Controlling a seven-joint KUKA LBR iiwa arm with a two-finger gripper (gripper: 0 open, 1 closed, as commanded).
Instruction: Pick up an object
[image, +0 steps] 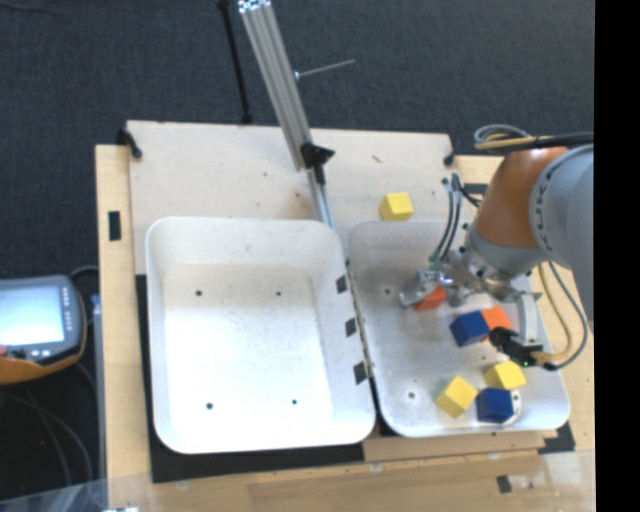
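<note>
In the right bin (395, 345) lie several small blocks. My gripper (428, 291) hangs low over the bin's upper middle, at the end of the grey arm with its orange band (510, 200). A red-orange block (434, 299) lies right at the gripper's tip, partly hidden by it; I cannot tell if it is gripped. Just to the right and nearer sit a blue block (467, 328) and an orange block (496, 319), touching each other.
Near the bin's front right corner lie two yellow blocks (456, 396) (508, 375) and a blue one (494, 404). Another yellow block (396, 207) rests on the bench behind the right bin. The left bin (150, 300) adjoins it. A slanted metal pole (285, 90) rises behind.
</note>
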